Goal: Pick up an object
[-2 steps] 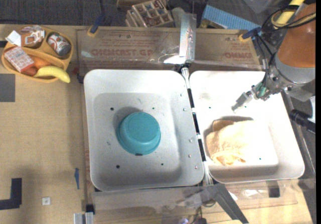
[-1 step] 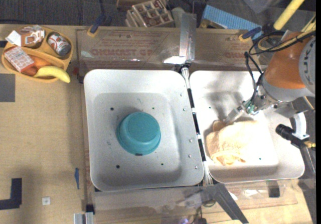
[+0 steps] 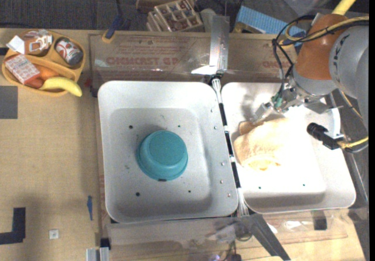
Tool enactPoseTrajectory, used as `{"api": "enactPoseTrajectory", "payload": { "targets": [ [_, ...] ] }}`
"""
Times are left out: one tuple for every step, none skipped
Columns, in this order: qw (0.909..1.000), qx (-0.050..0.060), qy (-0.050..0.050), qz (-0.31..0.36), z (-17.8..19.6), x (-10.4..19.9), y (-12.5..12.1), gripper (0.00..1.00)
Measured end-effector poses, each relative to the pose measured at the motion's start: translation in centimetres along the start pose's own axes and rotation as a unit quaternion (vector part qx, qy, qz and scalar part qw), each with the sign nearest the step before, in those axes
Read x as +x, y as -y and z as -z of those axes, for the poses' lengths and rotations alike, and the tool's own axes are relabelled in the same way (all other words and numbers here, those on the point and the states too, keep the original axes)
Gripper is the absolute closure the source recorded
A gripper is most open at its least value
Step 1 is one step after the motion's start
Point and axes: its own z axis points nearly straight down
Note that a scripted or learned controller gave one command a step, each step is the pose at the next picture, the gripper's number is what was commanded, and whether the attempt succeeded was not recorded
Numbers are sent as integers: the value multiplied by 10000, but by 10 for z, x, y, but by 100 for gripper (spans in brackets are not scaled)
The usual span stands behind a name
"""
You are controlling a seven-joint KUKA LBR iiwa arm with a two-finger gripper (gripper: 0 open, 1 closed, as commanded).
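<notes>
A pale tan, crumpled cloth-like object (image 3: pixel 261 146) is lying in the right shallow white bin (image 3: pixel 304 192), slumped against that bin's left wall, its surface soft and blurred with a yellowish patch along its lower edge. One corner of it is rising up and to the right toward the two-finger gripper (image 3: pixel 280 102), which is hovering over the upper part of the same bin; the picture is too smeared there to tell whether the cloth is actually sitting between the fingers. The grey arm with its orange band (image 3: pixel 316 55) is reaching in from the right, black and yellow cables looping over it.

In the left shallow white bin (image 3: pixel 117 107) a teal, round plastic bowl (image 3: pixel 163 154) is resting upside down near the middle, smooth and matte. A metal divider strip (image 3: pixel 225 131) is running between the two bins. On the wooden bench at far left, a yellow tray of toy food (image 3: pixel 41 64) is sitting with a banana along its front edge, well apart from both bins.
</notes>
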Motion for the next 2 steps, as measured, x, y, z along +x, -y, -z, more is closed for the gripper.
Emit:
{"api": "enactPoseTrajectory", "payload": {
  "targets": [
    [9992, 23, 10, -405, 0, 31, -31, 0],
    [9993, -18, 24, -384, 13, 32, -35, 100]
  ]
}}
